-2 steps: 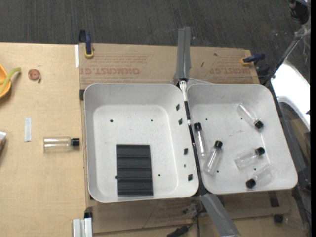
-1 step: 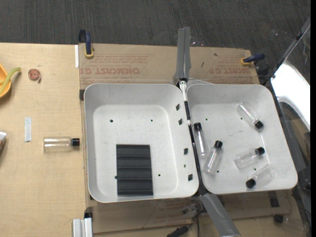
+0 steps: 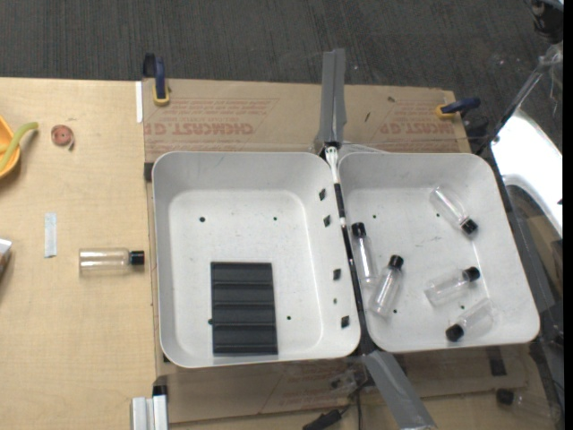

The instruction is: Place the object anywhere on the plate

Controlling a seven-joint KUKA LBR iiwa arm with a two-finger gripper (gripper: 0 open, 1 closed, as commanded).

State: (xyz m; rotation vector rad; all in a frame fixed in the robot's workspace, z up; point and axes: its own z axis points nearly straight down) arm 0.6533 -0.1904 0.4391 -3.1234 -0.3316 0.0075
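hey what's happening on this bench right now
Nothing is being handled at this moment. Five clear vials with black caps lie scattered in the right bin. The left bin holds a dark ribbed plate with nothing on it. Another vial lies on the bench to the left.

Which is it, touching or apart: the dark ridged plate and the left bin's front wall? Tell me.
Apart. The camera view shows the dark ridged plate lying on the left bin's floor, with a thin strip of white floor between its front edge and the front wall.
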